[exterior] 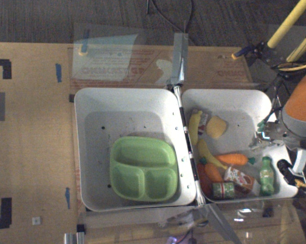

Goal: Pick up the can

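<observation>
Two white bins, gripper over the right one.
Left bin (pixel 91 105) holds a green divided tray (pixel 142 168). The gripper (pixel 265 135) hangs above the right bin's (pixel 239 113) right side, spread or closed I cannot tell. The can (pixel 223 189) lies by the front wall, well apart from it.

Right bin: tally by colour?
Yellow: 3, two bananas and a pale lump
Orange: 2, carrot and another piece
Green: 1, bottle
Red-green: 1, can
Red-white: 2, packet and small item
Total: 9, though the heap overlaps.
</observation>
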You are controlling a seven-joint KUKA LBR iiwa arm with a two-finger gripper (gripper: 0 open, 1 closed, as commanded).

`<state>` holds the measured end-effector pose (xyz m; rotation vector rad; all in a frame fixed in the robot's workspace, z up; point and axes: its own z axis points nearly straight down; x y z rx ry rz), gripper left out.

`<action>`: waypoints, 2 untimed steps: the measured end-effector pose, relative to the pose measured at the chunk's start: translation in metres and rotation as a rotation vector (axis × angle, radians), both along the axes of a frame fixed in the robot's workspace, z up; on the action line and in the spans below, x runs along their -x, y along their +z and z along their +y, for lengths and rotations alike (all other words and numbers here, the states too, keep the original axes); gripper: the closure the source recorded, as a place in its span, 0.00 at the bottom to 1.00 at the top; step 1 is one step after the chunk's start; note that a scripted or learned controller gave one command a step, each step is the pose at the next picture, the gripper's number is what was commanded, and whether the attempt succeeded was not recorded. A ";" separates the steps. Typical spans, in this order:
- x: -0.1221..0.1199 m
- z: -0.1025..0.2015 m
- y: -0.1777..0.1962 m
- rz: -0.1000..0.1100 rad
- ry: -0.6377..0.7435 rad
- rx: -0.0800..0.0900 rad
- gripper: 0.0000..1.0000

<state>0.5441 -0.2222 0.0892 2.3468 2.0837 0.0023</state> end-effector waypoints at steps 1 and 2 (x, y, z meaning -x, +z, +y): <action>0.001 0.000 0.041 0.000 0.082 0.000 1.00; 0.065 0.020 0.034 0.004 0.108 -0.002 1.00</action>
